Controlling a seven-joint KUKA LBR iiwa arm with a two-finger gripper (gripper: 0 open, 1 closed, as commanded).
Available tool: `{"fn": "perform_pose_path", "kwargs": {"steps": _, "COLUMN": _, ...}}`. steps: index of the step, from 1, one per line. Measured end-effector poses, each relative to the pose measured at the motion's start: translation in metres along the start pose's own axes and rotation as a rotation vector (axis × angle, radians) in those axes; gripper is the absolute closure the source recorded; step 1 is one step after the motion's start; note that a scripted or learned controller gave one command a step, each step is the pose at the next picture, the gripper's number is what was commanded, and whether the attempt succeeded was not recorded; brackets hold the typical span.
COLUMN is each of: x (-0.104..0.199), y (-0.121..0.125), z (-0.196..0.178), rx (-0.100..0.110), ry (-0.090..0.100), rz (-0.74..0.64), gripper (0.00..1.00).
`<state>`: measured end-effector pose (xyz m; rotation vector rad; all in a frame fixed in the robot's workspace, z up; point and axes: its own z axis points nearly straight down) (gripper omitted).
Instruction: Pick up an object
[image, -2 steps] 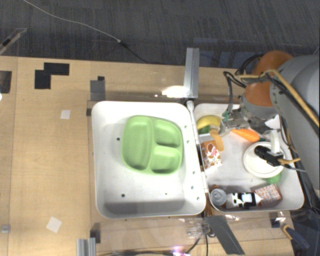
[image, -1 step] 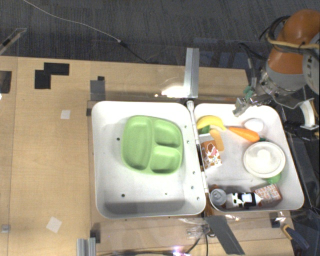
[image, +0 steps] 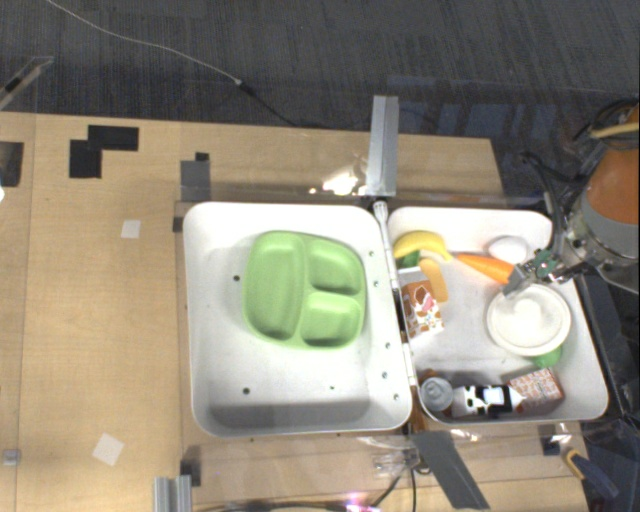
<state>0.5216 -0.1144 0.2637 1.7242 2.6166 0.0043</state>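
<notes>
The task names no single object; nearest the gripper (image: 522, 277) are the carrot (image: 483, 266) and the white bowl (image: 528, 320), both in the right bin (image: 598, 385). The carrot lies just left of the fingertips — its tip close to them, though contact cannot be made out. The bowl sits directly below the fingers, just beside them. Whether the fingers are spread or pressed together cannot be told, and nothing is seen between them. A small white cup (image: 508, 248) stands just above and left of the fingers. Farther left lie a banana (image: 419, 243) and a carton (image: 423, 308). Along the bin's lower edge — well below the fingers — rest a bottle (image: 470, 398) and a red packet (image: 535, 389). In the left bin (image: 215, 380) a green tray (image: 303, 288) lies, well apart.
</notes>
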Motion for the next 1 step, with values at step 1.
{"fn": "perform_pose_path", "kwargs": {"steps": 1, "x": 0.024, "y": -0.0101, "z": 0.0625, "rx": 0.007, "ry": 0.005, "rz": 0.115, "gripper": 1.0}}
